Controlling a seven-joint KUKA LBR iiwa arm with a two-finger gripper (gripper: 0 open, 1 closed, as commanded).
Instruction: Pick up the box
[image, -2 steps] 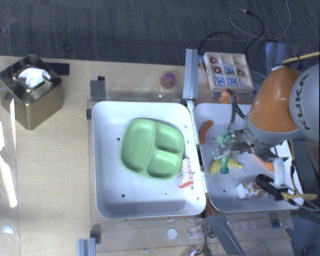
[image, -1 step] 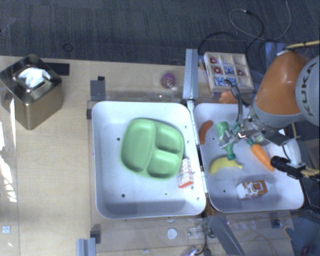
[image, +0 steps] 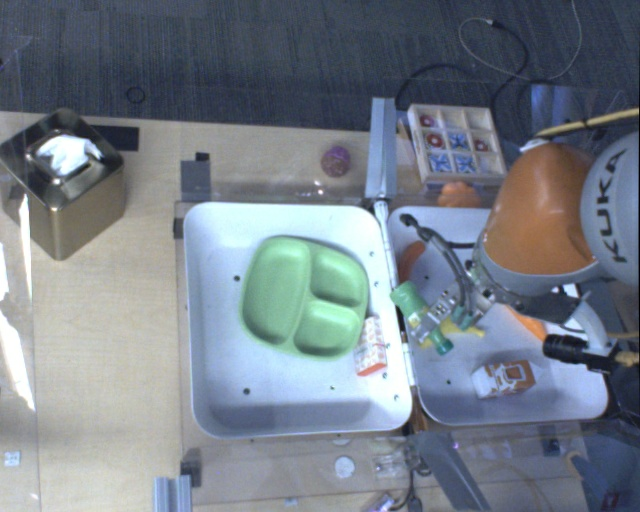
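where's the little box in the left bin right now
In the camera view, the small white and orange box lies in the left bin, against its right wall, just beside the lower right corner of the green divided plate.

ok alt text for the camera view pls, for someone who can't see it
The KUKA arm reaches over the right bin, its pincer low among small items near a green bottle. A small box lies in the left bin beside a green divided tray.
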